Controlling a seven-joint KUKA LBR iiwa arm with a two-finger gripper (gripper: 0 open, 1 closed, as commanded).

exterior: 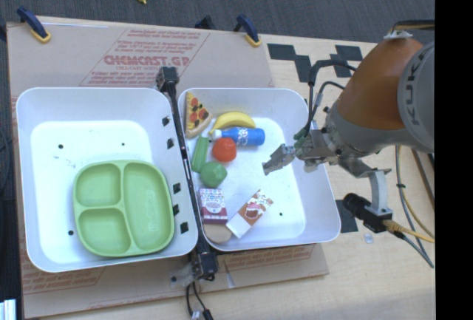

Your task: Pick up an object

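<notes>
From my seat I can read one line for certain: red capitals spelling "CHEMCAST GP" on the brown cardboard sheet (148, 52) that lies under the two bins, at about eleven o'clock in the view. Smaller red lines run above and below that name on the same sheet, but I cannot make them out. The small red-and-white box (213, 205) at about six o'clock in the right bin (319, 200) carries a printed label, too small for me to read. The white and brown carton (250, 213) just beside it, at its three o'clock, has a picture and some print, also illegible from here.
</notes>
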